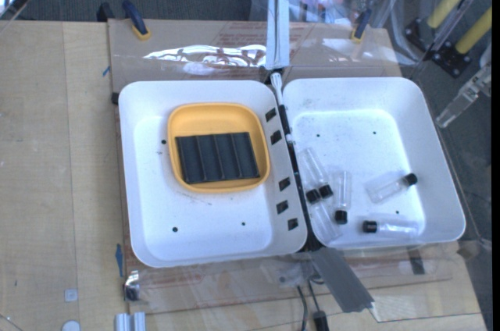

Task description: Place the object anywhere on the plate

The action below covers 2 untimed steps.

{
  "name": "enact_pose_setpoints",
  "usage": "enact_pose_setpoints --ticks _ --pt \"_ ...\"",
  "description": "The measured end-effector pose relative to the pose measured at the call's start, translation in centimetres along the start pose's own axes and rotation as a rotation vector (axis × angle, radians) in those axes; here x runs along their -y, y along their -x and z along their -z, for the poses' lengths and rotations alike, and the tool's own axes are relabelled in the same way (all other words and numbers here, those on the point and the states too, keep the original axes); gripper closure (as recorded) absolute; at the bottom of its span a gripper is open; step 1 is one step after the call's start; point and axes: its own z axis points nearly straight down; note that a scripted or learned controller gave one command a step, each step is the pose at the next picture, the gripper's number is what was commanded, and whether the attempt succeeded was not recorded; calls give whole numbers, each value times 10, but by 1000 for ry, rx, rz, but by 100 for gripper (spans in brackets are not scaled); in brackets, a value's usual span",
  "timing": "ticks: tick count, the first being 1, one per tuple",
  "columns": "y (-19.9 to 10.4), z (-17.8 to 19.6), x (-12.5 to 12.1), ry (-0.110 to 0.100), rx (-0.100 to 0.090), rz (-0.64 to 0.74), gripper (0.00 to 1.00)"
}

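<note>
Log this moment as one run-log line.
plate: yellow, left bin, holds dark ridged block | right bin: four clear vials with black caps, scattered near front | vials on plate: none

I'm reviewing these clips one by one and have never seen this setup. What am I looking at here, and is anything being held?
This is one fixed camera above a bench, looking down at a slant on two shallow white bins side by side. The left bin holds a yellow plate with a dark ridged block lying on it. The right bin holds several small clear vials with black caps: one lies towards the right, another near the front wall, and a few cluster by the divider. The job is to put an object on the plate. The vials all lie loose in the bin, so nothing is being held at this moment.
</note>
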Motion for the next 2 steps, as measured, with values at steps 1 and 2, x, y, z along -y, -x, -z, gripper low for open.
enact_pose_setpoints --ticks 1,2 --pt "-16 -15 16 -1 -8 298 0" --pt "-25 13 29 2 0 537 0"
